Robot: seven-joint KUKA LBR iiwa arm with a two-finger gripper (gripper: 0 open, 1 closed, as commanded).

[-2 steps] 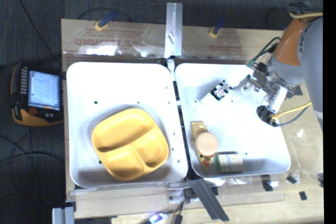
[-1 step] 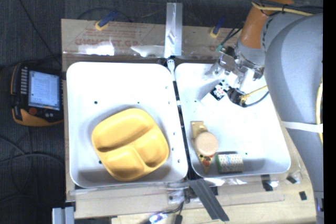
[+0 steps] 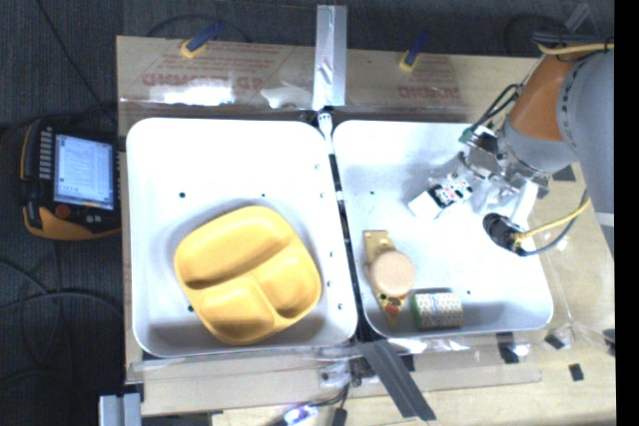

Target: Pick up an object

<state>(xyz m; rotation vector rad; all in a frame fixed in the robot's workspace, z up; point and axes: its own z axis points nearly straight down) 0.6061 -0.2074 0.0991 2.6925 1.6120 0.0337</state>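
In the right bin [image 3: 399, 150] my gripper [image 3: 446, 194] hangs over the upper middle of the floor, reaching in from the right. Near the bin's front wall lie a tan wooden piece with a round knob [image 3: 387, 270] and a small cylindrical can with a patterned label [image 3: 435, 310]. Both sit well below and left of the gripper, apart from it. A yellow divided plate [image 3: 248, 271] lies in the left bin [image 3: 180, 165].
The grey arm with its orange band [image 3: 544, 105] covers the right bin's upper right corner. A black cable loop [image 3: 509, 232] hangs beneath the wrist. A divider [image 3: 337, 205] separates the bins. A handheld pendant with a screen [image 3: 72, 177] lies left of the bench.
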